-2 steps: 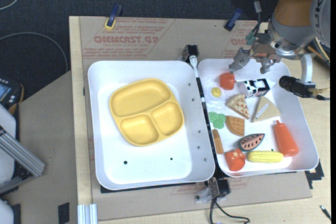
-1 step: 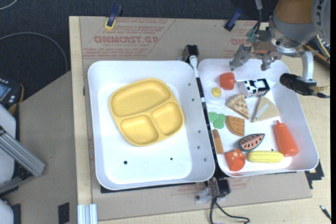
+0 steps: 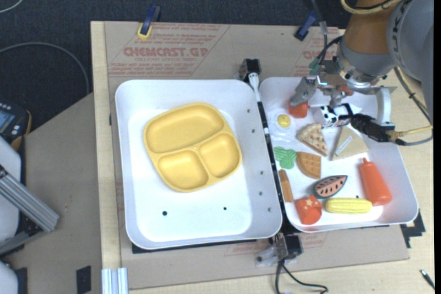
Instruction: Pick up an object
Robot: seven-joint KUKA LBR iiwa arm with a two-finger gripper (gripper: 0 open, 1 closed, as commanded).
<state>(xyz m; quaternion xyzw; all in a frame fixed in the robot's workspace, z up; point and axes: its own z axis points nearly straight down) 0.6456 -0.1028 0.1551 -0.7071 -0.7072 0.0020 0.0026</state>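
A yellow divided plate (image 3: 191, 146) lies in the left white bin (image 3: 131, 169) on a cardboard-covered bench (image 3: 103, 65).

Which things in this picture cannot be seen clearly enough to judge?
- Gripper, camera view: the wrist above hides much of it, so finger state and any grasp are unclear.
- Small red object just below the gripper: too small to identify, and contact is unclear.
- Black-and-white toy: partly covered by the arm.
- Print on the cardboard: faint, partly illegible.
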